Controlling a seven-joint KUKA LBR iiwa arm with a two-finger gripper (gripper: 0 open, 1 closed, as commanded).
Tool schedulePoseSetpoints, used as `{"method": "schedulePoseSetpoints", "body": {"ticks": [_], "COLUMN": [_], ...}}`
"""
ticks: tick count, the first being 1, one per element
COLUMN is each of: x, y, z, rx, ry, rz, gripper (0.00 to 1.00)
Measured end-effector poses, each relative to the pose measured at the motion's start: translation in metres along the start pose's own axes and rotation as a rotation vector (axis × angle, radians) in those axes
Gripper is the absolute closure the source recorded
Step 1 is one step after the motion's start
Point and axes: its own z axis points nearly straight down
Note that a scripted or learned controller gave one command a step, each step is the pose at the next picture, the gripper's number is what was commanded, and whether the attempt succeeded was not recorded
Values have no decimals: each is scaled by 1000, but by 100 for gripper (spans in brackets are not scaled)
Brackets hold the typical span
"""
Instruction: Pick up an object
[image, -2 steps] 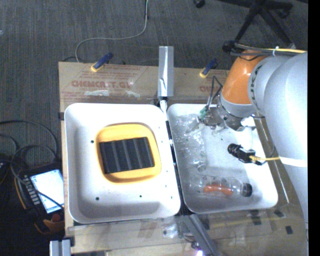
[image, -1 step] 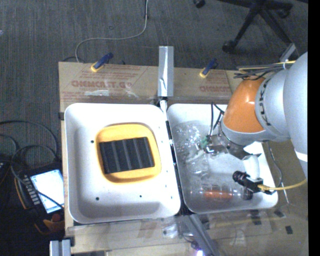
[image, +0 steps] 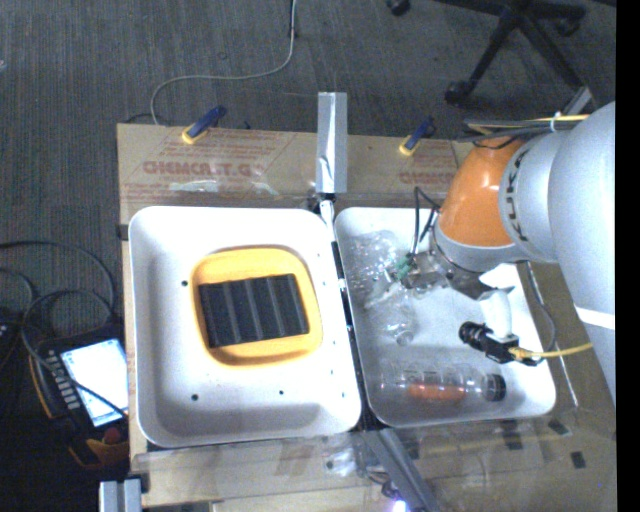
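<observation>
My arm (image: 560, 200) comes in from the right edge of the frame, orange band (image: 478, 215) over the upper part of the right bin (image: 450, 335). My gripper (image: 412, 272) sits low in the upper half of that bin, pointed toward frame left. Can't tell how far open it is; glare and clear plastic hide the tip. Nothing visibly held.

Objects to pick:
- clear crumpled plastic (image: 372, 260), upper left of the right bin, just beside the gripper, possibly touching it; too see-through to be sure.
- clear bottle (image: 440, 386), lying on its side along the lower edge of the right bin, something orange inside, well apart from the gripper.
- yellow tray (image: 260, 350) with a black ribbed insert (image: 255, 308), flat in the middle of the left bin (image: 160, 260), apart from its walls.

Both bins sit side by side on the counter (image: 150, 165), which is covered by a cardboard sheet with faded red print. Two blue-and-yellow clamps (image: 203, 123) on its upper edge, one at upper left and one at upper centre-right. Metal post (image: 331, 140) upright between the bins at the top.
</observation>
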Motion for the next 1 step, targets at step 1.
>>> {"method": "schedulePoseSetpoints", "body": {"ticks": [1], "x": [5], "y": [-34], "z": [-3], "rx": [6], "ry": [-5], "rz": [29], "gripper": [0]}}
